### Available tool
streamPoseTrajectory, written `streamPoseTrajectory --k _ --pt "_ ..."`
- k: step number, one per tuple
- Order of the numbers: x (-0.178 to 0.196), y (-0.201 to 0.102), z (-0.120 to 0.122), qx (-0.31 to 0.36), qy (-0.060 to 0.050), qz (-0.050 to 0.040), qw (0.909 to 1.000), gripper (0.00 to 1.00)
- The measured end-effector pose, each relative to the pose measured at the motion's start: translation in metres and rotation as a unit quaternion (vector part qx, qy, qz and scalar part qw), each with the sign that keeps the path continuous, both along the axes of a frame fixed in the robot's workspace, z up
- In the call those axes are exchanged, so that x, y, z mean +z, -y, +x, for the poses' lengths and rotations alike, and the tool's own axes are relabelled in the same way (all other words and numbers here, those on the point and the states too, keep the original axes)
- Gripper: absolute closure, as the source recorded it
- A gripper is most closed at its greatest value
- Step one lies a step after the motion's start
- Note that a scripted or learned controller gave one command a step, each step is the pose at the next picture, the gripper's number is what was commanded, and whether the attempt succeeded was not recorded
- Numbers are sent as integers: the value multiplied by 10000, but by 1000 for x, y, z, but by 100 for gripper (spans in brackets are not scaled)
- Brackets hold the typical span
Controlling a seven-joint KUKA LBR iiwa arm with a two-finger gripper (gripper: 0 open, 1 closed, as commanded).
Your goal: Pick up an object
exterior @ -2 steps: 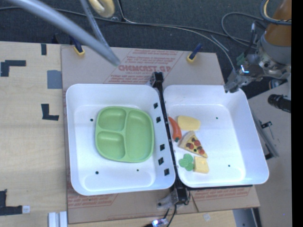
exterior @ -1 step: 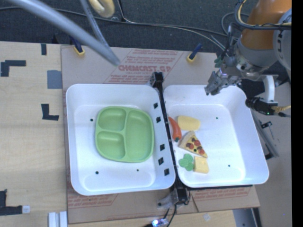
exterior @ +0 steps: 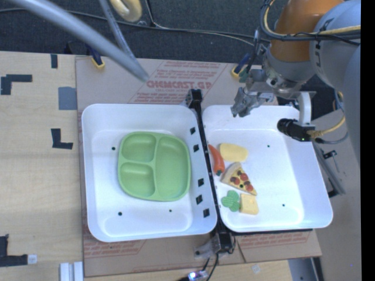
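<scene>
The grey two-finger gripper (exterior: 241, 108) hangs over the far edge of the right white bin (exterior: 304, 174), its fingers close together with nothing between them. Against that bin's left wall lie an orange carrot (exterior: 217, 158), a yellow toy piece (exterior: 234, 152), a pizza slice (exterior: 239, 178), a green broccoli piece (exterior: 231, 201) and a yellow cheese wedge (exterior: 249, 205). The left white bin (exterior: 96, 157) carries a green divided plastic plate (exterior: 154, 165) at its middle.
</scene>
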State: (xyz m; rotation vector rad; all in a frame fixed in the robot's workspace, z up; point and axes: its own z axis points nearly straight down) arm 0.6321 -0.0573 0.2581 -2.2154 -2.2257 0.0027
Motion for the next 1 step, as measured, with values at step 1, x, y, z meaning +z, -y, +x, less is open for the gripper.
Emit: streamPoseTrajectory --k 1 --pt "-15 -61 -4 7 -4 5 10000 100"
